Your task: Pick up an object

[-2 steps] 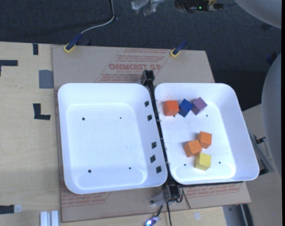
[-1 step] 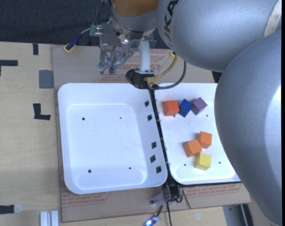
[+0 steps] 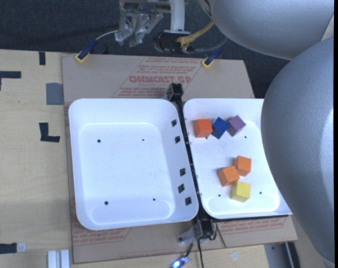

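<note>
Gripper [image 3: 136,29] hangs at the top, beyond the bins, over dark floor past the cardboard sheet [image 3: 158,78]; can't tell how it's set, nothing visibly in it. Right bin [image 3: 269,208] holds six cubes: orange cube [image 3: 202,128], blue cube [image 3: 220,127] and purple cube [image 3: 236,125] touching in a row near the back, two more orange cubes [image 3: 235,170] together, yellow cube [image 3: 241,191] just beside them. Left bin [image 3: 80,149] sits alongside.

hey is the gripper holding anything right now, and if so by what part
Nothing is held. The gripper hangs beyond the bins' far edge with nothing between its fingers. All six cubes lie in the right bin.
</note>
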Action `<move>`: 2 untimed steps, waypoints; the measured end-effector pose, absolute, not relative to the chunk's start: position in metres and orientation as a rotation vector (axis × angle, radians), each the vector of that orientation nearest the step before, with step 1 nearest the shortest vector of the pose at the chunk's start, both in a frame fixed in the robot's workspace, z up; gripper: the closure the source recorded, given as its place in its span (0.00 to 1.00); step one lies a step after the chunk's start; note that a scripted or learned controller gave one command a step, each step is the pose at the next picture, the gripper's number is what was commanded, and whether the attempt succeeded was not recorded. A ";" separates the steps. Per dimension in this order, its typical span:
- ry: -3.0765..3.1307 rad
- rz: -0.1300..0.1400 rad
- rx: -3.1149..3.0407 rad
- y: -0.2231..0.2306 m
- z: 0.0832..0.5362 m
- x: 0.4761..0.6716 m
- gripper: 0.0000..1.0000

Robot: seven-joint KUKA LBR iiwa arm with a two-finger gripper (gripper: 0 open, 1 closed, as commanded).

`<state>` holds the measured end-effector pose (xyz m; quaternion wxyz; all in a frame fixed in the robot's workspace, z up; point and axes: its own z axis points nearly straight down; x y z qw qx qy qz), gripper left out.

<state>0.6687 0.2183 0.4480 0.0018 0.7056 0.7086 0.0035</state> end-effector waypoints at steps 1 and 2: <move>2.223 0.014 2.213 0.222 0.542 0.661 1.00; 2.231 -0.027 2.224 0.231 0.400 0.615 1.00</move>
